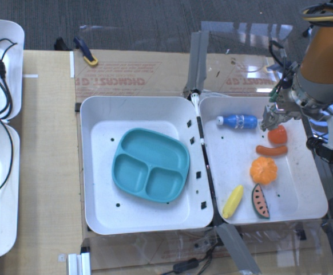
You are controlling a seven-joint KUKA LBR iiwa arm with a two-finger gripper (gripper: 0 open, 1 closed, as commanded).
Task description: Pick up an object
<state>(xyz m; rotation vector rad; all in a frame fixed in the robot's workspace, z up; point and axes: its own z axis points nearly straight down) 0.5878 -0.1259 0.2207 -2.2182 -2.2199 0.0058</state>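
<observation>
**Gripper low at the back of the right bin, nothing lifted yet**

From my seat, the gripper (273,119) hangs low over the far part of the right bin (304,208), between the blue bottle (239,121) and the red tomato (277,134). I cannot tell whether it is spread or pressed together; the metal there is a dark tangle, and I see nothing held in it.

The nearest candidate is the tomato, just below and beside the tip. I judge it to be a light plastic toy: stiff, smooth and rounded, so likely to squirt sideways unless taken across its widest part. The bottle lies on its side just to the left; I expect it to be light, rigid and prone to rolling, best taken across the middle of its body.

Working outward, the sausage (271,150) lies just in front of the tomato, then the orange (263,171), the watermelon slice (261,201) and the yellow corn (233,201) towards the near edge. That makes six items in this bin, one of each.

The left bin (95,171) holds a single teal divided plate (151,165) with three compartments, well apart from the gripper. Two bins in all.
</observation>
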